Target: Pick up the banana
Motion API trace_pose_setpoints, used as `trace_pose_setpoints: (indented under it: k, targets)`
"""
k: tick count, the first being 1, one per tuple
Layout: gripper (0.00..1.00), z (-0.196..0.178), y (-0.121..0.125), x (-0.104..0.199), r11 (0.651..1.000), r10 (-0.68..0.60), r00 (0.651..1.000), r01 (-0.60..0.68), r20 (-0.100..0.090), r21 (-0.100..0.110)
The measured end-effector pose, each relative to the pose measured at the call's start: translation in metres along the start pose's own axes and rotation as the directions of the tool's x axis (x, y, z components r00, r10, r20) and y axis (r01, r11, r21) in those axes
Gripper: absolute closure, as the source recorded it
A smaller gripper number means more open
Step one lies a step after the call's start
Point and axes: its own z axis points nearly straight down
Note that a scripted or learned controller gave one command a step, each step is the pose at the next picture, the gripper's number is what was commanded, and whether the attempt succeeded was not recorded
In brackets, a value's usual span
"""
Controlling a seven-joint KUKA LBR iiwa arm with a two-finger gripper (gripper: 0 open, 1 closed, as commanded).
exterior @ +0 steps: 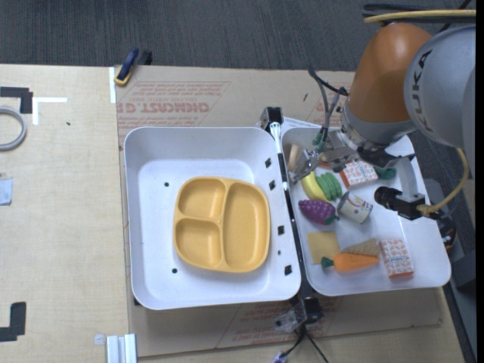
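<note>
Gripper (314, 159) down low in the right bin (423, 274), and we're watching it hang at the upper end of the banana (311, 185), metal parts right against the fruit's tip. Whether it is spread or closed we cannot tell from up here, and we can't see the banana between anything, so we call no hold.

The banana lies on the bin floor, slanting away below the gripper. Just right of the banana we've got a green ridged vegetable (330, 184), touching its side. Below the banana sits a purple bunch of grapes (318, 210), and right of the grapes a small tin can (355, 209) on its side. Further below the banana we see a yellow cheese slab (322, 244), a carrot (349, 262), and a small carton (396, 258). Right of the banana, near the arm (408, 74), a red-and-white box (358, 175).

Left of the banana, across the bin walls, the left bin (144, 225) carries a yellow divided plate (223, 224). Both bins rest on the surface (60, 225).
</note>
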Motion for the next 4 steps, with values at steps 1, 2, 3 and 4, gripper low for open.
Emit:
trace_pose_setpoints:
  k: [1, 2, 3, 4]
  targets:
    - [0.00, 0.0000, 0.0000, 0.0000, 1.000, 0.000, 1.000, 0.000, 0.000, 0.000]
    - [0.00, 0.0000, 0.0000, 0.0000, 1.000, 0.000, 1.000, 0.000, 0.000, 0.000]
    - [0.00, 0.0000, 0.0000, 0.0000, 1.000, 0.000, 1.000, 0.000, 0.000, 0.000]
    - [0.00, 0.0000, 0.0000, 0.0000, 1.000, 0.000, 1.000, 0.000, 0.000, 0.000]
